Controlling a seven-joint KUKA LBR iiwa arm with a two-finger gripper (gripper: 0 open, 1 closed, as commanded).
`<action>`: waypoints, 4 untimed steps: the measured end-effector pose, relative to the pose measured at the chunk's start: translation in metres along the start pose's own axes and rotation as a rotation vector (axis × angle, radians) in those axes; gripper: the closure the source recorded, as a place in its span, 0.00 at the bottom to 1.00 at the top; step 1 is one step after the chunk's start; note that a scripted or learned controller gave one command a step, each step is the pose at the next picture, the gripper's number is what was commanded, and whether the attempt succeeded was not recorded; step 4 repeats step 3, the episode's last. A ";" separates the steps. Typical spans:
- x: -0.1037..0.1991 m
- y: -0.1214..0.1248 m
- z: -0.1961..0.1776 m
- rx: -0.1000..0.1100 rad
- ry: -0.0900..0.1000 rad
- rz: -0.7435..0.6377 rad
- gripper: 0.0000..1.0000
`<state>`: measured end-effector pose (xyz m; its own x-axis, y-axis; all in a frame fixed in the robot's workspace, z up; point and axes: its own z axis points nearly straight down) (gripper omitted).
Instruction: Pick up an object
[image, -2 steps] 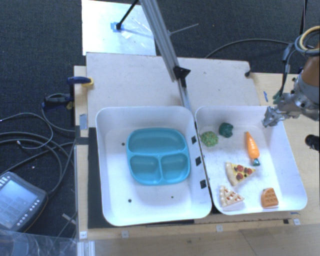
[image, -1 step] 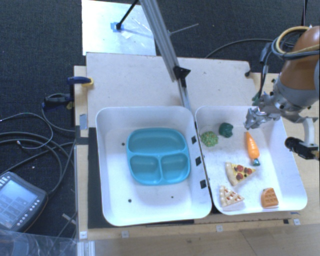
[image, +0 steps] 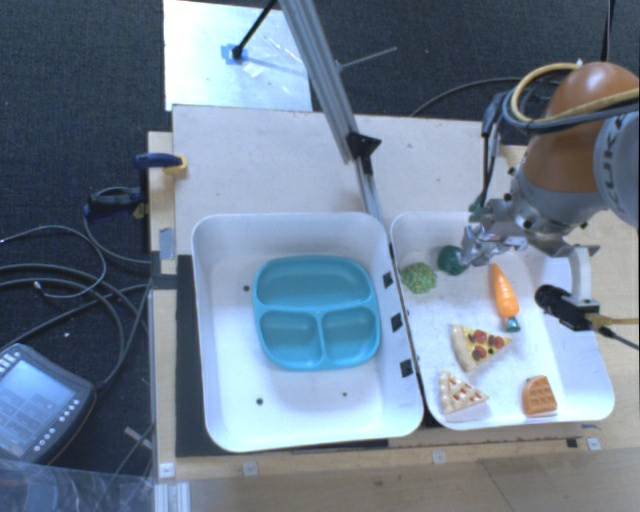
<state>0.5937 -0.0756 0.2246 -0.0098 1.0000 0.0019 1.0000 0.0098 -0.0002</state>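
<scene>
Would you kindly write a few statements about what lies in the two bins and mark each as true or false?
1. The blue divided tray lies in the left bin. True.
2. The carrot lies on the blue tray. False: it lies in the right bin, beside the end effector.
3. Two pizza slices lie in the right bin. True.
4. The broccoli is at the right bin's near right corner. False: it is by that bin's left wall; the waffle-like orange piece is near that corner.
5. The end effector is over the left bin. False: it is over the right bin, next to a dark green object.
</scene>
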 end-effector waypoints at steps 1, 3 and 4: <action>0.053 -0.011 -0.012 -0.002 0.001 -0.002 1.00; 0.146 -0.051 -0.020 0.001 0.001 -0.001 1.00; 0.146 -0.051 -0.020 0.001 0.001 -0.001 1.00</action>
